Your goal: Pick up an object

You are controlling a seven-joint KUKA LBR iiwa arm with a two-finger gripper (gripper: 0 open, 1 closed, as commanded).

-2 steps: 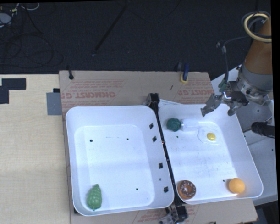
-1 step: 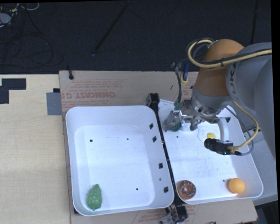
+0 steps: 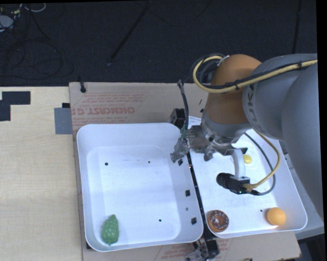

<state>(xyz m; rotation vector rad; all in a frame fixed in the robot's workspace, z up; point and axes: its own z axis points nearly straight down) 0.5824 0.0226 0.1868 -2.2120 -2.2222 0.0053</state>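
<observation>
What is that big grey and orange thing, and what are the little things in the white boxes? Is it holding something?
That big thing is a robot arm. It is grey with an orange band, and it reaches in from the right of the picture. The camera sits above the bench and looks down at a slant.

At the end of the arm is its hand, which hangs over the strip where the two white bins meet. I see nothing held in it, and the picture is not clear enough to tell more about it.

The left bin has a bumpy green thing in its near corner. The right bin has an orange ball, a round brown thing like a doughnut, and a small yellow thing close to the arm.

The robot's job is to pick one of them up.
</observation>
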